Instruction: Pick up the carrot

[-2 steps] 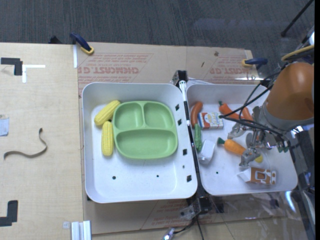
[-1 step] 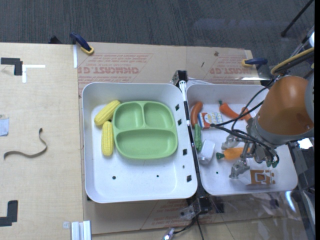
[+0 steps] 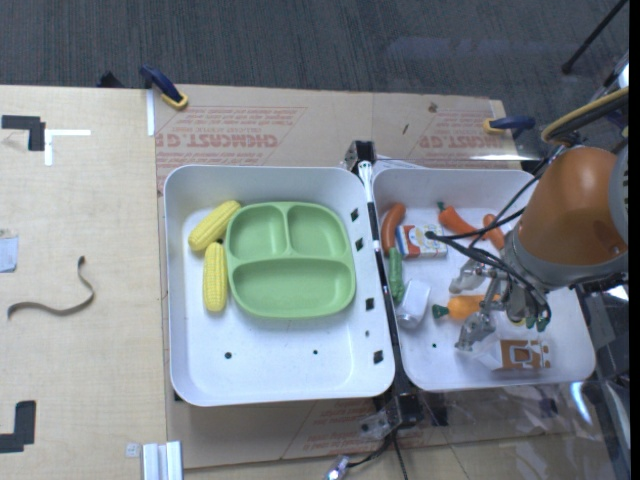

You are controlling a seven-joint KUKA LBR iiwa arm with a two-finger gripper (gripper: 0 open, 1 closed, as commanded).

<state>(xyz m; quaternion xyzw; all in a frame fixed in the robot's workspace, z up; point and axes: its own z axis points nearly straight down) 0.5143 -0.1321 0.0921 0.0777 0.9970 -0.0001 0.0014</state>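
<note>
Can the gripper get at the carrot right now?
Probably yes. The gripper hangs right beside the carrot in the right bin, and nothing lies on top of it, though a white packet sits close by.

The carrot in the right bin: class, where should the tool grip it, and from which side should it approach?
Probably across the middle of the carrot, coming from above. It lies flat near the far wall of the right bin, slanted with its narrow end toward the far left. Fingers should straddle its width, not its length. The hot dog and small carton sit close by, so a low sideways approach looks crowded.
</note>
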